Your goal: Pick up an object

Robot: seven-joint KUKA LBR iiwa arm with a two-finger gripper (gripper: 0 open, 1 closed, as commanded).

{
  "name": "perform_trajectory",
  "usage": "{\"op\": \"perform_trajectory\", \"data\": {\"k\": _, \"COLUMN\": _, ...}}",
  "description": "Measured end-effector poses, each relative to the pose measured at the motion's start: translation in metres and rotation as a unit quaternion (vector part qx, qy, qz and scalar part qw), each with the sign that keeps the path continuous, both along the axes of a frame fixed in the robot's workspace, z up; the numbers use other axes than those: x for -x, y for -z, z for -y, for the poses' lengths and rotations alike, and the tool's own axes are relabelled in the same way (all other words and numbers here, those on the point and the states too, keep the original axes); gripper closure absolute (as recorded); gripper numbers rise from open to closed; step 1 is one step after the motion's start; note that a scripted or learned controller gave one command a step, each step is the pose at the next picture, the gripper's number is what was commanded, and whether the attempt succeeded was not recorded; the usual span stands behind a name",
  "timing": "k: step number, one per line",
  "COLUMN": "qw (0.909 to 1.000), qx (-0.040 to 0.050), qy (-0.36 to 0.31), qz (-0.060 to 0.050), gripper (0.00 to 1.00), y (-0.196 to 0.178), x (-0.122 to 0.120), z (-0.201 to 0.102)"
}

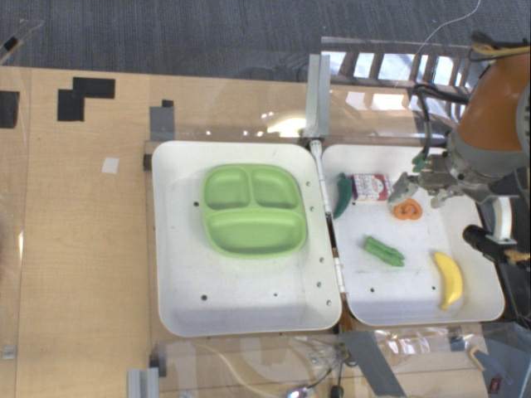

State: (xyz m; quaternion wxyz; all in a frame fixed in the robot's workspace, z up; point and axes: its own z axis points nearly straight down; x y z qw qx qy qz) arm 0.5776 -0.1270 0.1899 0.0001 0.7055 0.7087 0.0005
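**Camera view: gripper over orange piece in right bin, nothing held**

Likely target is the small orange piece (406,211), lying flat on the floor of the right bin (415,305), upper middle, just right of the pink-and-white box (370,187). The gripper (425,187) sits right above it, fingers look spread apart, nothing between them.

Other items in the same bin: dark green pepper (343,195) leaning on the divider wall, green pod (384,250) mid-floor, banana (449,279) lower right. Left bin (178,222) has a green divided plate (253,209).

Risks, as judgement: orange piece is low and small, so the fingers could close above it or skid it aside. The box stands near; a finger could clip it on descent.
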Motion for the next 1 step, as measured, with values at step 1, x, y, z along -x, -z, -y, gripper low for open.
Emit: {"op": "perform_trajectory", "data": {"k": 1, "qw": 0.9933, "qx": 0.0004, "qy": -0.116, "qz": 0.001, "gripper": 0.0, "y": -0.041, "x": -0.0062, "z": -0.0366}}
